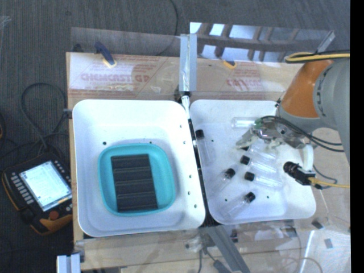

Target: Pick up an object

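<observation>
Several small clear vials with black caps lie scattered in the right bin: one by its left wall, one near the middle, one toward the front. My gripper hangs low over the right half of this bin, right above a cluster of clear vials. Another clear vial lies just behind the gripper. The grey arm with its orange band comes in from the right. Whether anything is held is hidden by the gripper body.
The left bin holds a teal tray with a black ridged insert. A metal post stands behind the seam between the bins. Cables trail from the wrist over the right bin's edge. A teach pendant lies on the floor at left.
</observation>
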